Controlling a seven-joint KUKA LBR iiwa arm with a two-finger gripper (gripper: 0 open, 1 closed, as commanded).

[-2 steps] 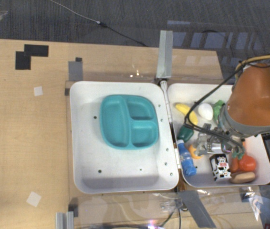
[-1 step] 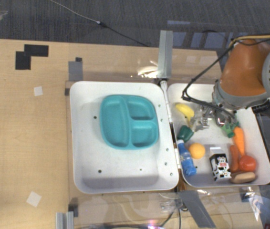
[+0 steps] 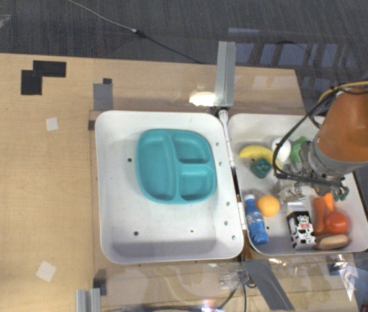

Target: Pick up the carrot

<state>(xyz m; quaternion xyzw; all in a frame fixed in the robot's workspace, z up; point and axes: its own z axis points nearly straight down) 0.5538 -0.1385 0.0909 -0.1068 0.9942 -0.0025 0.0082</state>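
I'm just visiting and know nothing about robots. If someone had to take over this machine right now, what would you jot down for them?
Tool: low over the right bin, just left of the carrot; open or shut, cannot tell.
Carrot: lying in the right bin's lower right part, beside the tomato and above the bread roll. Not lifted.
Left bin: holds the teal divided plate.
Done: the arm has reached the carrot's area.
Left: grip the carrot and lift it clear of its neighbours, which crowd it closely.

No legible text, label or number on anything.
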